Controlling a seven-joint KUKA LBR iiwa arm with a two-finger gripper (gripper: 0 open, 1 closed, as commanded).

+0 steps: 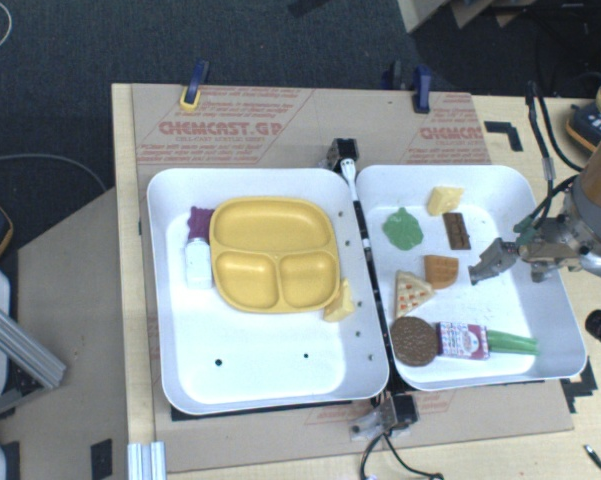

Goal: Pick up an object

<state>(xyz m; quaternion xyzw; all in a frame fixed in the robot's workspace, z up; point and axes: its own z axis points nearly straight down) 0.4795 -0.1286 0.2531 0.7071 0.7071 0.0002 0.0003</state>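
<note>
My gripper (508,270) hangs over the right side of the right bin (550,328), open, with nothing between its fingers. Left of it lie an orange-brown bread piece (441,270), a brown chocolate bar (457,231), a green lump (403,230) and a pale yellow cheese chunk (443,200). Nearer the front are a pizza slice (412,293), a round brown cookie (414,339) and a red-and-white pack with a green end (475,341).
The left bin (260,378) holds a yellow divided tray (275,253), a purple item (198,221), a white bottle (197,263) and a small yellow piece (338,306). Black clips (342,153) sit where the bins meet. Cables run along the right edge.
</note>
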